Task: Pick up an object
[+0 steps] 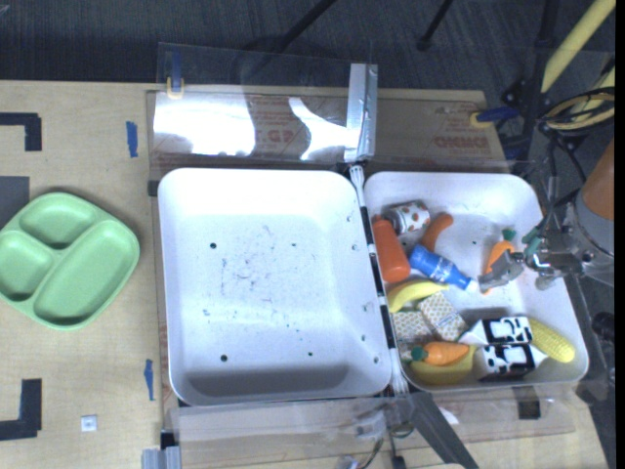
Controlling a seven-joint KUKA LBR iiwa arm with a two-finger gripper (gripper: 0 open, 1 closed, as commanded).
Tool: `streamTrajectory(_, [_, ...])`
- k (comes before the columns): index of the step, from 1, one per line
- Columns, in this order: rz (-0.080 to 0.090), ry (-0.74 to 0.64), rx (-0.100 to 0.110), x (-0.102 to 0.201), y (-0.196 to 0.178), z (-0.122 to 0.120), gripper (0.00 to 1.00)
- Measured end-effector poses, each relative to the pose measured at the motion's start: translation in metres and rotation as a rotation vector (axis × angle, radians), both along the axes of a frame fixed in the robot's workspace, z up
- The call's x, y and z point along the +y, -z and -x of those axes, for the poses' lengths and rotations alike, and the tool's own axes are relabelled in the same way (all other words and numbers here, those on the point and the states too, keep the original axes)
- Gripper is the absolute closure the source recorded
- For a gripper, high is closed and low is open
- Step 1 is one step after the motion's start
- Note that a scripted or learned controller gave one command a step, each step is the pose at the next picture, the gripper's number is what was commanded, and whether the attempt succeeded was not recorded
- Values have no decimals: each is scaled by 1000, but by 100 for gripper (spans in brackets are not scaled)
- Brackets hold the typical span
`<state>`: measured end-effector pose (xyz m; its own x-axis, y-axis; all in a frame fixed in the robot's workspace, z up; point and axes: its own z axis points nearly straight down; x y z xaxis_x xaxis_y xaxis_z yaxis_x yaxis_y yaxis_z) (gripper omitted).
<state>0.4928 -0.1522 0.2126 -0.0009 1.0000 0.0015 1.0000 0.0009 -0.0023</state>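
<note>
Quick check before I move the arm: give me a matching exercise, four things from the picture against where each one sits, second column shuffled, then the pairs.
Things:
1. blue bottle
2. corn cob
3. green divided plate
4. black and white cow toy

Places:
A. on the bench, left of both bins
B. middle of the right bin, lying slantwise
C. near right corner of the right bin
D. near edge of the right bin, just left of the corn cob

Pairs: 1-B, 2-C, 3-A, 4-D
</note>
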Motion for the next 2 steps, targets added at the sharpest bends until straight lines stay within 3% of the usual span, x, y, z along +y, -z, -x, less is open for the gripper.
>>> streamTrajectory(1, [3, -96, -6, -33, -20, 13, 0])
streamTrajectory(2, [3, -186, -6, -67, 37, -35, 0])
